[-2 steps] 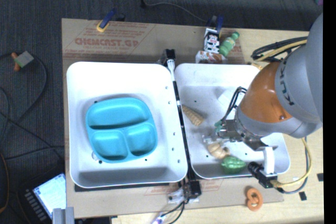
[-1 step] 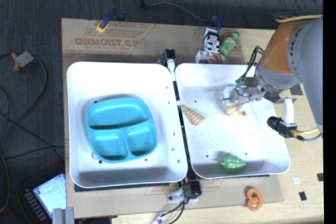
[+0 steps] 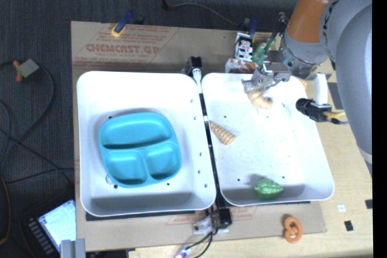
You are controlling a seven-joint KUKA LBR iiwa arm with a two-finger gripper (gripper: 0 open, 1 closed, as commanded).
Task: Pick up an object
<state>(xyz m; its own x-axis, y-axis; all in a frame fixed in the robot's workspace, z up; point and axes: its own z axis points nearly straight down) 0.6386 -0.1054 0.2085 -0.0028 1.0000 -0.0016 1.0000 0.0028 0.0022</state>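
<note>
My gripper (image 3: 261, 85) hangs over the far part of the right bin (image 3: 314, 148), low and near its back wall. Directly beneath its tip lies a small pale tan lump (image 3: 262, 100), touching or nearly touching it; I cannot tell whether it is gripped. A ridged tan cone (image 3: 221, 132) lies near the right bin's left wall. Against the front wall of that bin rests a green leafy piece (image 3: 268, 188). The left bin (image 3: 91, 99) holds a blue divided tray (image 3: 140, 148).
A black divider clip (image 3: 195, 65) sits where the bins meet at the back. Small cluttered items (image 3: 244, 50) stand behind the right bin. A black fitting (image 3: 309, 107) overhangs its right rim. An orange ring (image 3: 292, 228) lies on the bench in front.
</note>
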